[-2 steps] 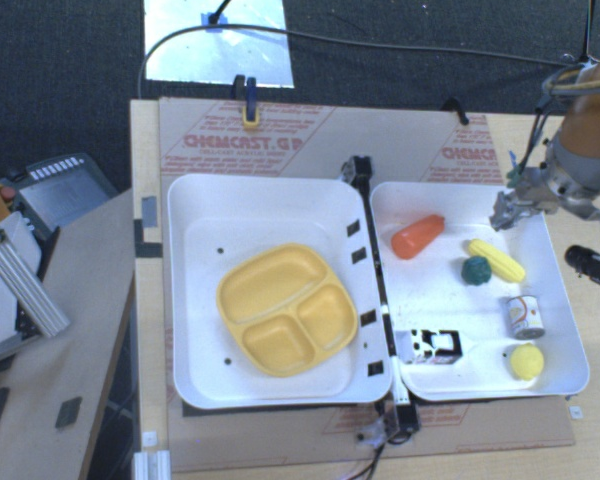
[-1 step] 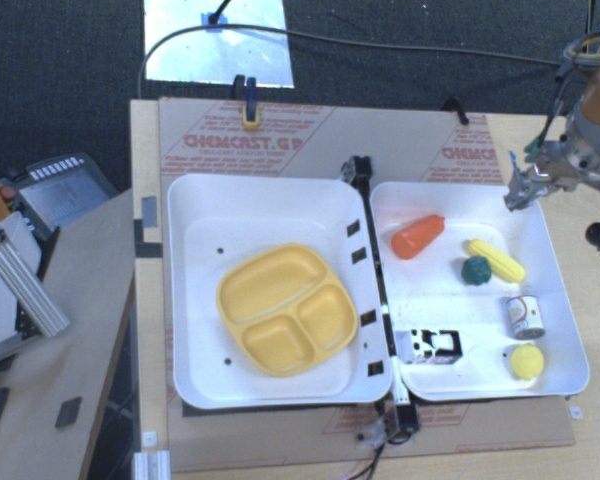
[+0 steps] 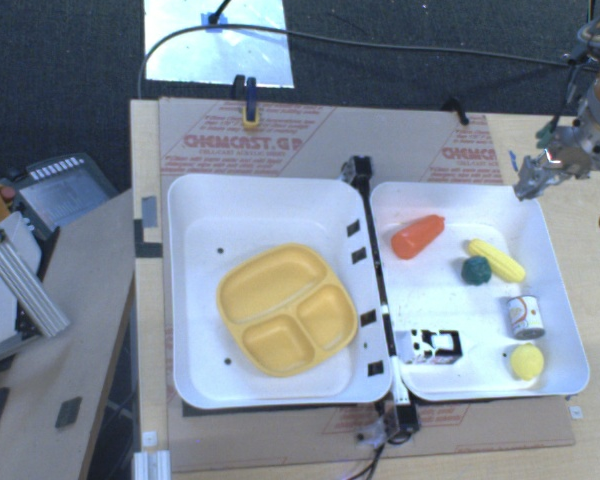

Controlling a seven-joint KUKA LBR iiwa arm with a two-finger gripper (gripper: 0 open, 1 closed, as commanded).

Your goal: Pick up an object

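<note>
The right bin [image 3: 550,258] holds an orange carrot-shaped piece [image 3: 418,236], a yellow corn cob [image 3: 496,260], a dark green ball [image 3: 476,270], a small can [image 3: 524,316], a yellow lemon [image 3: 526,361] and a black-and-white toy [image 3: 436,345]. My gripper [image 3: 533,181] hangs at the far right, over the right bin's back right corner, well apart from all of them. Nothing shows between its fingertips.
The left bin [image 3: 195,228] holds a yellow divided plate [image 3: 285,308]. A black divider clip strip [image 3: 370,268] runs between the bins. A yellow clamp [image 3: 251,118] sits on the cardboard behind. A grey device [image 3: 55,193] and metal rail [image 3: 20,278] lie at left.
</note>
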